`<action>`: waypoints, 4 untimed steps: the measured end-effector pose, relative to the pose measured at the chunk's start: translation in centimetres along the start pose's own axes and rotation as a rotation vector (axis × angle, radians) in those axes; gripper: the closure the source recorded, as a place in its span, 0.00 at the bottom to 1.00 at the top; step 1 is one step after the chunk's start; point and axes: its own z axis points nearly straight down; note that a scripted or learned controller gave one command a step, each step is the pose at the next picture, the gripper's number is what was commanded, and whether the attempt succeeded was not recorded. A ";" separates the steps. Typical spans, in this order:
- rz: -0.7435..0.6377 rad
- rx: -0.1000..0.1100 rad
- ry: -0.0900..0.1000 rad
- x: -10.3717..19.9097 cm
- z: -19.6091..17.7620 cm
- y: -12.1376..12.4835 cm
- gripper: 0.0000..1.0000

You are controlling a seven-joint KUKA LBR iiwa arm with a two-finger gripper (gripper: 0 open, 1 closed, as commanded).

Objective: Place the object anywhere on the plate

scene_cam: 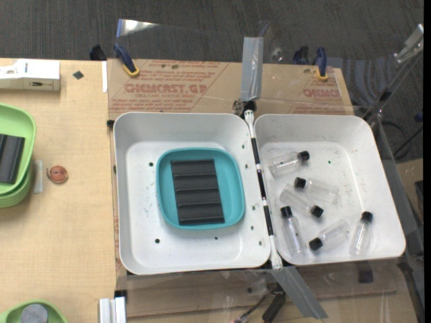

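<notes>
Nothing to call on the pincer's opening or load, I cannot tell. Six clear, black-capped vials (pixel 291 160) lie loose in the right bin (pixel 378 155), while the teal plate (pixel 165 188) in the left bin (pixel 135 180) carries just its dark ridged insert (pixel 196 192). No placement yet, I'd say: pick and transfer both remain.

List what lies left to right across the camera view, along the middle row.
Green tray → copper disc → left bin → teal plate → right bin with capped vials.
</notes>
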 end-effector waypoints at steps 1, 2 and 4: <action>0.077 0.002 0.001 0.1 18.6 0.0 0.00; 0.217 0.002 0.001 0.0 4.4 0.0 0.00; 0.224 0.002 0.001 0.5 0.0 0.1 0.00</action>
